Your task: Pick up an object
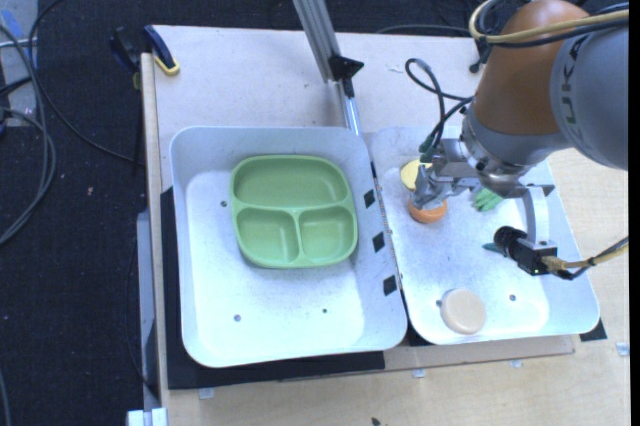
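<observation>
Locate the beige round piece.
Camera view: the beige round piece lies in the bin on the view's right, near its front edge, well in front of the orange object by the end effector.

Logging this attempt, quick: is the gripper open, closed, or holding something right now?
Gripper: cannot be told. It sits at a small round orange object in the right-hand white bin.

Two bins set side by side. Divided plate (295,211) is seated in left bin (190,154), toward rear. In right bin (450,254): disc (463,310) laid near front edge, small ball (428,211) located rear-left, just beside gripper (432,189).
</observation>
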Motion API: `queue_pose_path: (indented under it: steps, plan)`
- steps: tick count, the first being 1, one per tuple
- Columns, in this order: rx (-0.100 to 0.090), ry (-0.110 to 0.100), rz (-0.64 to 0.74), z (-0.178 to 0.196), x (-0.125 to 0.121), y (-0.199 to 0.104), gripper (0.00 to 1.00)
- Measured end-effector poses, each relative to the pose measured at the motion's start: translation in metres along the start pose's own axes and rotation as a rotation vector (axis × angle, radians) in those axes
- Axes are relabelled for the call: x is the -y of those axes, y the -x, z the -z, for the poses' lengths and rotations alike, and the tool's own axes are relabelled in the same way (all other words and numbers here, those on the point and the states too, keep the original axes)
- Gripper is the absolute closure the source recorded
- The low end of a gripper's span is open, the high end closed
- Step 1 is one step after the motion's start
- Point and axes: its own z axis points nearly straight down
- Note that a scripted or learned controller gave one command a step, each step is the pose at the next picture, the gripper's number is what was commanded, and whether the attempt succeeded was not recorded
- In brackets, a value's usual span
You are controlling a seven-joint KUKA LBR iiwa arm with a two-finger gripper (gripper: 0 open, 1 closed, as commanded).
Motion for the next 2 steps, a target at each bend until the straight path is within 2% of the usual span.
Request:
queue_pose_path:
  steps: [1,2]
  plan:
    - [0.001,0.003,0.001,0.006,-0.012,-0.061,1.00]
    - [0.001,0.002,0.001,-0.006,-0.029,-0.113,1.00]
